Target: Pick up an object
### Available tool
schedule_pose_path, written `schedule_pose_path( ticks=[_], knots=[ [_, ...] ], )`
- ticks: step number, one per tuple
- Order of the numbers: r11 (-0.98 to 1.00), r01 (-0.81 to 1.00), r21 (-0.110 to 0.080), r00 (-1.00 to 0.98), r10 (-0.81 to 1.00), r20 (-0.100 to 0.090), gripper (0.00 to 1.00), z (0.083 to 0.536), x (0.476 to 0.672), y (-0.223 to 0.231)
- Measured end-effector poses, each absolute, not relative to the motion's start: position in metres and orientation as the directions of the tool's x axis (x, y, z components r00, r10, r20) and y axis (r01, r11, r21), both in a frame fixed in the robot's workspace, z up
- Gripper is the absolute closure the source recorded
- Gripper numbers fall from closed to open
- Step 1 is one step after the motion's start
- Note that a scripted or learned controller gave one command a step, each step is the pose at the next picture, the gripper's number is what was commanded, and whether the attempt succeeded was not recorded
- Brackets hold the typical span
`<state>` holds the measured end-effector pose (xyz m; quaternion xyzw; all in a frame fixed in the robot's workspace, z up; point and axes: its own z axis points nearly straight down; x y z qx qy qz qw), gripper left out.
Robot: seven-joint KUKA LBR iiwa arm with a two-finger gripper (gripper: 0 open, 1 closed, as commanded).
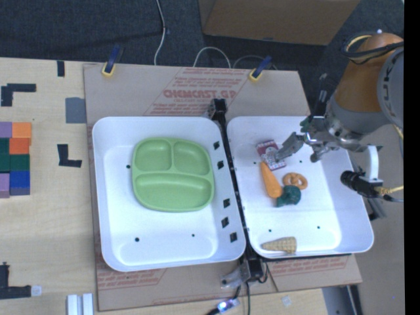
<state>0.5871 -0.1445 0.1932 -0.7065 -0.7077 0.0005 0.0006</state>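
Note:
The right bin holds an orange toy carrot with a dark green top, a small pretzel, a pink and white packet and a waffle cone near the front wall. My gripper hangs over the back of this bin, reaching in from the right. Its fingers are spread, so it is open, with nothing between them. One fingertip sits just right of the packet. The pretzel lies a little in front of the gripper.
The left bin holds a green divided plate. A black divider runs between the bins. Coloured blocks sit on the bench at far left. A cardboard box stands behind the bins.

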Motion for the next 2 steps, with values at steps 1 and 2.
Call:
schedule_pose_path(
  ticks=[1, 2],
  knots=[
    [0.001, 1.000, -0.005, -0.001, 1.000, 0.000, 0.00, 0.146, 0.590, -0.150],
    [0.001, 1.000, 0.006, -0.001, 1.000, -0.006, 0.00, 0.089, 0.588, -0.155]
  ],
)
